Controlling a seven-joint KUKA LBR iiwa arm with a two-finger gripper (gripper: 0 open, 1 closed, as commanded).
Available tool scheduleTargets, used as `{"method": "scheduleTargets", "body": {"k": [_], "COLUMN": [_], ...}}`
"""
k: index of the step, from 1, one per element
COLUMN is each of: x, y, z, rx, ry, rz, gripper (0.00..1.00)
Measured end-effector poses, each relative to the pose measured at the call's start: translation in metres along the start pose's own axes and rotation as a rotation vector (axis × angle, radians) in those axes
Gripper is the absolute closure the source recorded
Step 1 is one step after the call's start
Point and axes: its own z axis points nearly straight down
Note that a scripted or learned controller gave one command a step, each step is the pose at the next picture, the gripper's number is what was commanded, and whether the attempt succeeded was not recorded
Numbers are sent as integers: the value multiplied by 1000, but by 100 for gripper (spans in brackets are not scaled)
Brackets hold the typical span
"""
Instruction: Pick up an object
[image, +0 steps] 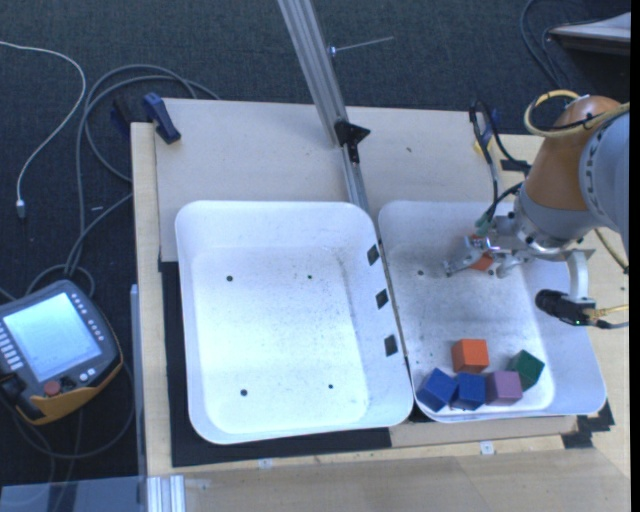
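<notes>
Tool (484, 262) grasping one orange block (484, 262); right bin (420, 300) holds five more blocks.

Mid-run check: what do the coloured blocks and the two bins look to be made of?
Blocks, such as the orange block and blue block: probably painted wood or foam, judging by matte faces and crisp edges. Left bin and right bin: likely moulded plastic, smooth white with rounded rims.

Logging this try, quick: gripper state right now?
Gripper: over the right bin; a small orange object sits at its tip. Whether it is gripped cannot be told.
</notes>
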Motion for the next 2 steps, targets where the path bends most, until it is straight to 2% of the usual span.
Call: {"method": "scheduleTargets", "body": {"k": [1,2], "x": [42,39], "y": [51,49], "z": [0,-12], "rx": [-4,-3], "ry": [3,2], "rz": [-10,-8], "gripper": [0,100]}}
